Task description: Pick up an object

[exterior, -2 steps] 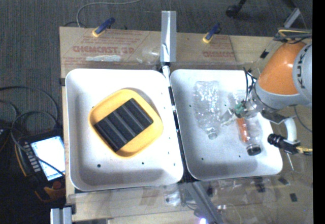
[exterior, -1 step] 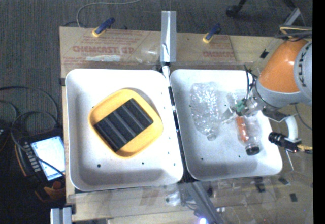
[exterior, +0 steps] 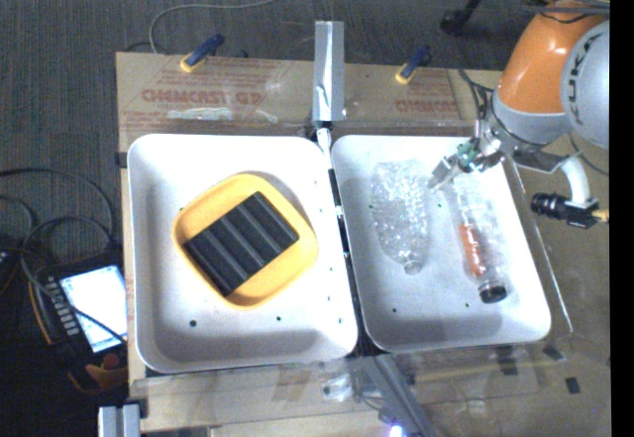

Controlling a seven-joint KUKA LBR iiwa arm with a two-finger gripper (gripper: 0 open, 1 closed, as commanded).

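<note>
My gripper (exterior: 466, 158) hovers over the right bin's (exterior: 535, 326) far edge, nothing visibly held (I cannot tell how its jaws are set), so I judge the pick not yet begun. Next it must descend onto the crinkled clear plastic bottle (exterior: 401, 212) mid-bin or the slim dark-capped tube (exterior: 477, 245) toward the right wall. A smooth yellow ribbed-black tray (exterior: 246, 239) fills the left bin (exterior: 149, 326).

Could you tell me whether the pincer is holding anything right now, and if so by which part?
It cannot be told: the pincer sits by the upper end of the clear bottle in the right bin.
</note>
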